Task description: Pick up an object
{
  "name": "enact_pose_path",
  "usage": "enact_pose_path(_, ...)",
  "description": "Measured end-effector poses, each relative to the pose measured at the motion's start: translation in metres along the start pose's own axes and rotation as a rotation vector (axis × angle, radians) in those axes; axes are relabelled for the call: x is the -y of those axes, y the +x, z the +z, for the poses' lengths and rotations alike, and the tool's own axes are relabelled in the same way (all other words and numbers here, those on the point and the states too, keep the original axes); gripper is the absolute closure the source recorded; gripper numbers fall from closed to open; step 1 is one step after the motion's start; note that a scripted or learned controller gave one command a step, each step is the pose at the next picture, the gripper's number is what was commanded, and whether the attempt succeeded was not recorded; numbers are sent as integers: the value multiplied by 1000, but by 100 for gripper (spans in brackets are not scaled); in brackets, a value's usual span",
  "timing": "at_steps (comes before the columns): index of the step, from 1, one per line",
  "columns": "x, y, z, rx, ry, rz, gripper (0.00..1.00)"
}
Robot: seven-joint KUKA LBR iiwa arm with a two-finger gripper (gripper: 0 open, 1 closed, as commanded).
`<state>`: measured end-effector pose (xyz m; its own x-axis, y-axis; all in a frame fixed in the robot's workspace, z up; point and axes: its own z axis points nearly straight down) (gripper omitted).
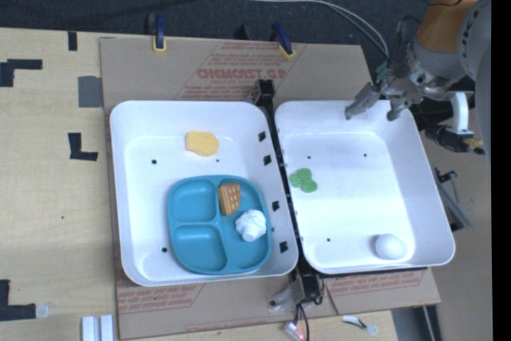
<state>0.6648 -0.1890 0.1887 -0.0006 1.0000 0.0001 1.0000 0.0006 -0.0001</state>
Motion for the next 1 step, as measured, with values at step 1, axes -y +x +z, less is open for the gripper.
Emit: enact_pose_path(1, 43, 56, -52, 0, -5, -4, 0)
